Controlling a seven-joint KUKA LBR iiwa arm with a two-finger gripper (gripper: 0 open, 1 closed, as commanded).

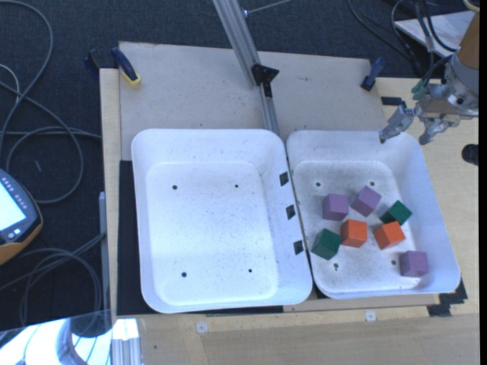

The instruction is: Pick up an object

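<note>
Several small blocks lie in the right bin (426,175): three purple ones (334,206) (367,200) (413,262), two orange ones (354,233) (389,235) and two green ones (326,244) (396,213). My gripper (411,127) hangs above the bin's far right corner, away from the blocks. Its fingers (392,128) are spread apart with nothing between them.
The left bin (144,166) sits beside the right one. A metal pole (240,33) slants across the board behind the bins. Blue clamps (125,65) (371,74) hold the board's far corners. Cables lie on the dark floor to the left.
</note>
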